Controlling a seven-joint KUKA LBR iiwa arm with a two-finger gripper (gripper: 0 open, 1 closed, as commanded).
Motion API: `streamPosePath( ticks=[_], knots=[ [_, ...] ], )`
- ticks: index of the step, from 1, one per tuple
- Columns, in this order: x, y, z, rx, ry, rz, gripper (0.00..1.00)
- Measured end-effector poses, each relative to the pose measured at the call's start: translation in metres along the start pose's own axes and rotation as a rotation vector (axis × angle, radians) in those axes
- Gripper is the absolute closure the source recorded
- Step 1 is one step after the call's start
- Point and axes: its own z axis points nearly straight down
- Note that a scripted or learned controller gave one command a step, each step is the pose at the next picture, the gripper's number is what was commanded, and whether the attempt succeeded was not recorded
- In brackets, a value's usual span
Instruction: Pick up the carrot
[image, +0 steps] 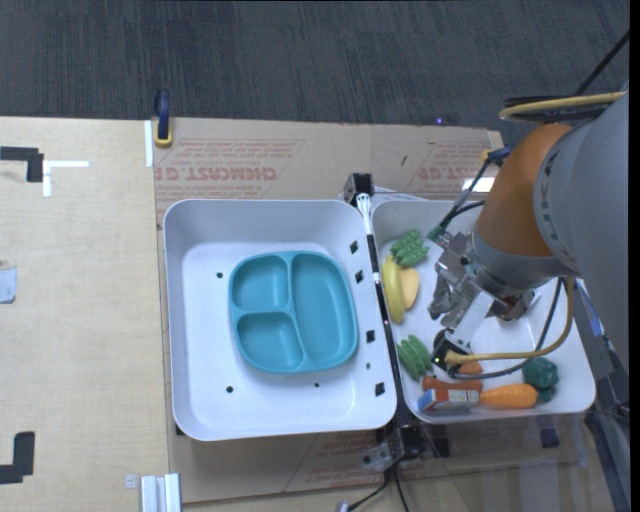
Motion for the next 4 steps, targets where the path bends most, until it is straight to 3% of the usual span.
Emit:
streamPosePath(
  ticks=[1, 2, 3, 4],
  knots=[
    [-0.052, 0.007, -0.12, -0.003, -0.001, -0.167, 1.0],
    [-0.052, 0.007, -0.12, -0.003, -0.002, -0.168, 0.0],
    [-0.097, 0.055, -0.068, 0.0, -0.002, -0.29, 0.0],
    [-0.134, 0.078, 0.021, -0.002, 0.001, -0.917, 0.0]
  ],
)
